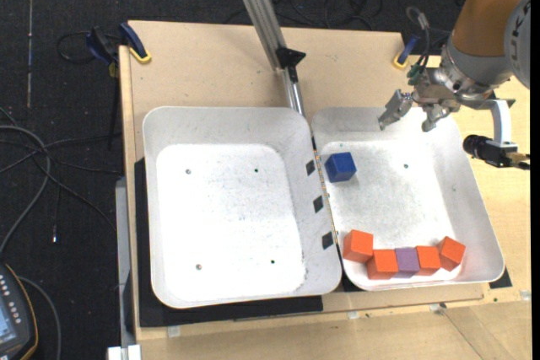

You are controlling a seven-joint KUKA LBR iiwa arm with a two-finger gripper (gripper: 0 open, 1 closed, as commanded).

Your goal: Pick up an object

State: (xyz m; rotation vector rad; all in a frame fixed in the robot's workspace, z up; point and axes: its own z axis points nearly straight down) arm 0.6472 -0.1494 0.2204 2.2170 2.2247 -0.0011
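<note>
A robot gripper (412, 112), fingers spread and empty, hovers at the right bin's (472, 181) twelve o'clock rim; a lone blue cube (340, 166) at its eight o'clock seems the easiest pick, needing a centred, straight descent.

Open floor surrounds the blue cube (340, 166) in the right bin (396, 181); 5 blocks (403, 255) crowd its near wall.
</note>
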